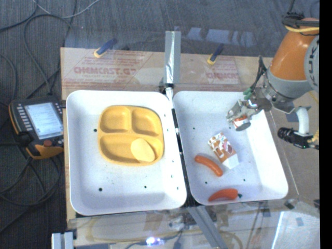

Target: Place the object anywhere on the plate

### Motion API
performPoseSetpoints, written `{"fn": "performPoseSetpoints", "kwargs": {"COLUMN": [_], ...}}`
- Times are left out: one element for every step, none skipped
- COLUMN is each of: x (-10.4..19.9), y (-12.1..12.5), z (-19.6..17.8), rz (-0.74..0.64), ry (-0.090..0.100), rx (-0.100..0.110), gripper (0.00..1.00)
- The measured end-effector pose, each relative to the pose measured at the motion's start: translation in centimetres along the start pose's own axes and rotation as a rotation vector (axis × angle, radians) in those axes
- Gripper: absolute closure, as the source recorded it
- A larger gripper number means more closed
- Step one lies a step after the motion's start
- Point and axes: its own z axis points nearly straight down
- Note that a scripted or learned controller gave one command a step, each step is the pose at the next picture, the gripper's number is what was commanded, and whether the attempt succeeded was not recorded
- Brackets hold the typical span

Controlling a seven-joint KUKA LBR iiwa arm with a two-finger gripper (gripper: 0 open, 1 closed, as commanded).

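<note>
The yellow plate (pixel 129 134), split into three compartments, lies in the left bin (pixel 83 191). A pale yellow oval piece (pixel 142 150) rests in its near right compartment. My gripper (pixel 240 113) hangs over the far part of the right bin (pixel 270 175), well to the right of the plate. A small red and white thing (pixel 240 121) sits right at its tip; whether it is gripped cannot be told. Lower in the right bin lie a patterned white box (pixel 223 149), an orange sausage (pixel 208 165) and a red pepper (pixel 224 194).
A metal divider bar (pixel 171 61) runs between the bins at the back. Two blue and yellow clips (pixel 105 47) (pixel 215 54) lie on the cardboard behind. A handheld control pendant (pixel 36 121) sits left of the bench, with cables on the floor.
</note>
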Motion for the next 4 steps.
{"fn": "performPoseSetpoints", "kwargs": {"x": [7.6, 14.6, 21.1, 21.1], "y": [6.6, 8.4, 9.1, 9.1], "z": [2.2, 2.2, 2.0, 2.0], "rz": [-0.142, -0.487, -0.621, -0.621], "ry": [-0.001, -0.001, -0.002, -0.002], "rx": [0.001, 0.0, 0.0, 0.0], "gripper": [1.0, 1.0, 1.0, 0.0]}}
